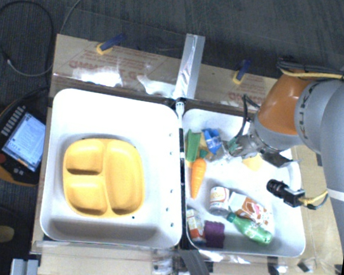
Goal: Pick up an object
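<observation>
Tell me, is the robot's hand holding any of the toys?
It cannot be told: the gripper sits low in the right bin beside the blue toy, its tip hidden.

My gripper (242,147) hangs over the far part of the right bin (290,244), just right of the carrot (197,176). Off the carrot's far end lie a box (192,145) and a small packet (212,140); to its right a can (218,199), then a pouch (252,211) and a bottle (251,229). Nearer than the carrot sit a block (213,233) and what may be a small jar (194,223), while left of it a divided tray (103,175) rests in the left bin (67,108).
</observation>
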Available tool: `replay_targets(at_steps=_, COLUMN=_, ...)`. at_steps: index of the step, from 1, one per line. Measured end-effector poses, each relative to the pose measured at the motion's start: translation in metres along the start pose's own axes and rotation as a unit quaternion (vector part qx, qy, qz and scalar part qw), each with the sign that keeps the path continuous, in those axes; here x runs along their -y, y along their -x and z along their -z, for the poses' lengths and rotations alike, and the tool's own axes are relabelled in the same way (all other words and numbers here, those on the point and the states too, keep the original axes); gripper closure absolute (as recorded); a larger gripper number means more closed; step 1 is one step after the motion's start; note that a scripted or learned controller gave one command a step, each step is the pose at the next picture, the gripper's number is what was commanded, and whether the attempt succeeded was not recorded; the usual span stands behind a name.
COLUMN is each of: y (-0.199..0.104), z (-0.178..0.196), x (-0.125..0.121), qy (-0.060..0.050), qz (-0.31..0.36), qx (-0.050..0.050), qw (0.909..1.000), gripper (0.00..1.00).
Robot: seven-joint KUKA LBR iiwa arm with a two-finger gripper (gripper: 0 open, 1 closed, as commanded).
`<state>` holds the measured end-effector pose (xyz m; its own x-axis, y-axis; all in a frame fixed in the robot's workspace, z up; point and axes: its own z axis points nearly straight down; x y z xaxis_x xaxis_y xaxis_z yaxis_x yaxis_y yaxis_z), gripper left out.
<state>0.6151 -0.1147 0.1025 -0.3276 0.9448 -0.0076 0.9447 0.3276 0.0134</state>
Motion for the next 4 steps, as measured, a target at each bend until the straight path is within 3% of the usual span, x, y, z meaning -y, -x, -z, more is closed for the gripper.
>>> replay_targets(at_steps=1, y=-0.059, z=0.081, x=-0.045, qy=-0.008, qz=-0.072, qx=-0.002, qw=0.9974, gripper=1.0)
replay_targets(at_steps=2, y=-0.046, z=0.07, x=-0.063, qy=-0.03, qz=-0.091, qx=-0.008, qw=0.9953, gripper=1.0)
replay_targets(at_steps=3, y=-0.062, z=0.068, x=-0.067, qy=-0.033, qz=-0.127, qx=-0.008, qw=0.9913, gripper=1.0)
replay_targets(at_steps=4, y=-0.026, z=0.121, x=-0.067, qy=-0.008, qz=-0.01, qx=-0.001, qw=0.9999, gripper=1.0)
